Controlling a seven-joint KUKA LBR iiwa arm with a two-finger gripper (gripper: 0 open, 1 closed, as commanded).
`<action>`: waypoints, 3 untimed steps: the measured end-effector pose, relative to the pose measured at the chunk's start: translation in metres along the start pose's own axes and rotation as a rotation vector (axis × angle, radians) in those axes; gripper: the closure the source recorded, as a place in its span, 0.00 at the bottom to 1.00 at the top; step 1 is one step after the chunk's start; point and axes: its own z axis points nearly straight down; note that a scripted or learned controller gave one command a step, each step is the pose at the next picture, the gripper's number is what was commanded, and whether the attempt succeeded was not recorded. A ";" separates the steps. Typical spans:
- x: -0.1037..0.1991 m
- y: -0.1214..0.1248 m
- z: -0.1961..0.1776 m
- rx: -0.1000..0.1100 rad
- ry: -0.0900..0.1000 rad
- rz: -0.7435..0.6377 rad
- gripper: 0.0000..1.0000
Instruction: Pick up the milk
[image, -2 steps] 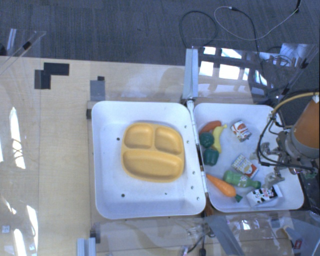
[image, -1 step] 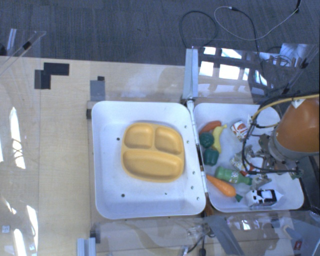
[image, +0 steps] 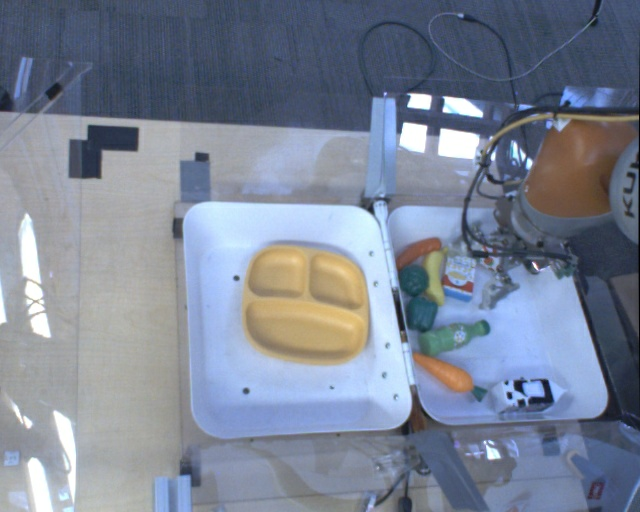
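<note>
Where pincer (image: 497, 290) hovers, boxy milk carton (image: 459, 277)

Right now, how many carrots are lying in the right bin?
2. One carrot lies at the bin's upper left, beside the yellow corn. The other carrot lies lower, below the green bottle. The arm may hide more.

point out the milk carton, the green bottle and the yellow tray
milk carton (image: 458, 278), camera view, on its front face
green bottle (image: 452, 337), camera view, on the middle of its body
yellow tray (image: 305, 303), camera view, on the ridge between its compartments
</note>
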 end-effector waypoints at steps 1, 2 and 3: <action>-0.013 -0.058 0.006 -0.008 0.019 -0.018 0.00; -0.019 -0.058 -0.010 -0.001 -0.002 -0.015 1.00; -0.017 -0.049 -0.034 -0.010 0.016 0.035 1.00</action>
